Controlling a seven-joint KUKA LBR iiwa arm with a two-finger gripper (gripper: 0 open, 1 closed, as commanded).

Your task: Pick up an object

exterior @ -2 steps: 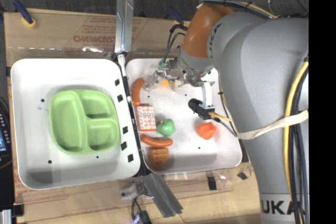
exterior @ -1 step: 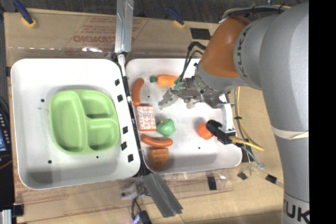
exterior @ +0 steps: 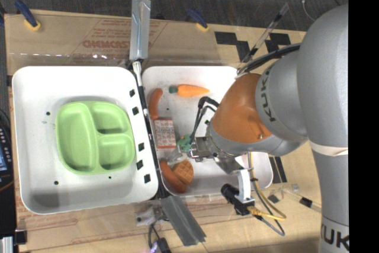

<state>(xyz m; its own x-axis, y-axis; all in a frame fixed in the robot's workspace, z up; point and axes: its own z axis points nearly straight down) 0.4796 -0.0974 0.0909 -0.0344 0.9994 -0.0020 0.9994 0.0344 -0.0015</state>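
Pincer (exterior: 188, 150) sits low in the right bin (exterior: 228, 75), near its left wall; can't tell whether it grips anything or how wide it stands. Waffle (exterior: 182, 172) lies just nearside of the pincer, next to a sausage (exterior: 168, 173). Small red packet (exterior: 164, 132) just left of it. Carrot (exterior: 190, 90) and a hot dog (exterior: 155, 101) lie farther back. Green divided plate (exterior: 95, 137) rests in the left bin (exterior: 35, 86).
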